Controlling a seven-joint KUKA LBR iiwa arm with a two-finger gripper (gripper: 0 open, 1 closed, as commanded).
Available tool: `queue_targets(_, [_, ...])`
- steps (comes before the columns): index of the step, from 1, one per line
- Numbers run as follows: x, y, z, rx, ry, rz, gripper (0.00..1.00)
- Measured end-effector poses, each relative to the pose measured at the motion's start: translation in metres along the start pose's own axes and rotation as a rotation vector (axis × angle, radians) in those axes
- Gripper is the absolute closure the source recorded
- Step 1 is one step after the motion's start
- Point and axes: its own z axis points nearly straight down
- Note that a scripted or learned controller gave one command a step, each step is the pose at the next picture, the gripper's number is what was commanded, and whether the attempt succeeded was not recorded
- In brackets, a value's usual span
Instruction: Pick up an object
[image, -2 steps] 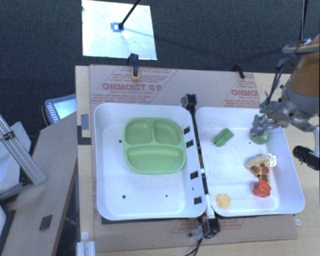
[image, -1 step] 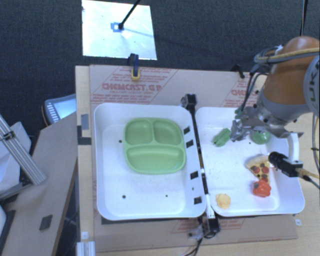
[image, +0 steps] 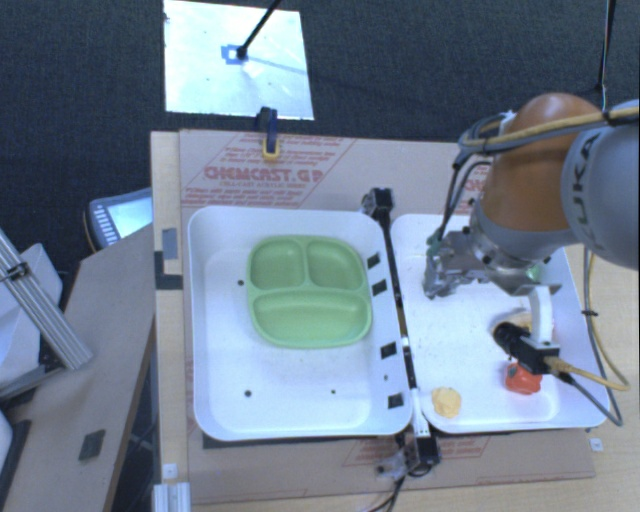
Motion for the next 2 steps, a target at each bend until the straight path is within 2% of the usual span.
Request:
queue_targets(1, [0.045, -0.009, 0.01, 0.0, -0.001, 0.0, 1.0])
queue_targets(2, [0.096, -0.027, 0.0, 0.0, 0.0, -0.001, 1.0])
